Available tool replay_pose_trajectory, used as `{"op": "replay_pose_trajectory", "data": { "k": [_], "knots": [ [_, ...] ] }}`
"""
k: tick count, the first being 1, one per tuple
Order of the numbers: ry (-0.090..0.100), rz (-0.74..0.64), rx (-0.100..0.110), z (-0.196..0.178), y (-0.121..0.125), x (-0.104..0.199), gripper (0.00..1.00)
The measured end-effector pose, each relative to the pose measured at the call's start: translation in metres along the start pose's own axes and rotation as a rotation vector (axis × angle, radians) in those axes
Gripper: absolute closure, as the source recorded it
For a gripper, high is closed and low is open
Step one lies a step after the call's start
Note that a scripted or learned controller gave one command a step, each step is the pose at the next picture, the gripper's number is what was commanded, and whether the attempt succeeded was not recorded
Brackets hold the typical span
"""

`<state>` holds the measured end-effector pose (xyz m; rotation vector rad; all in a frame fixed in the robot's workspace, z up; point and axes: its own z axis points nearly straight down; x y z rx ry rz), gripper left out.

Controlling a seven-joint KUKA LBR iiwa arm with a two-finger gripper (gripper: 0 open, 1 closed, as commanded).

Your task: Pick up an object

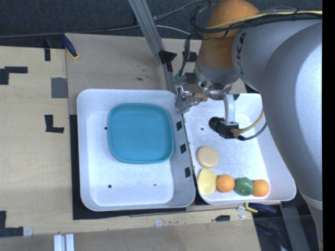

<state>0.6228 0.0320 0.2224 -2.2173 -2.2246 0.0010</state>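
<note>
Briefly: the arm [282,72] is reached over the right bin [251,156], with the gripper [181,97] set at its far-left corner by the divider. Spread or closed cannot be told, and nothing is seen held. A blue plate [140,132] is laid in the left bin [94,182]. Small foods are lined along the right bin's near edge; the beige round one [208,156] lies nearest, camera-ward of the gripper.

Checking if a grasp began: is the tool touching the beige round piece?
Apart. The camera view shows bare floor of the right bin between the tool and the beige round piece.
</note>
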Motion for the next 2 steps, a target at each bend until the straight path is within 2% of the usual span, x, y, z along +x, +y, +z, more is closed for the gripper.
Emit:
{"op": "replay_pose_trajectory", "data": {
  "k": [1, 2],
  "knots": [
    [0.001, 0.000, -0.001, -0.0113, 0.0292, 0.0443, 1.00],
    [-0.001, 0.003, 0.000, -0.0112, 0.0291, 0.0425, 0.00]
  ]
}}
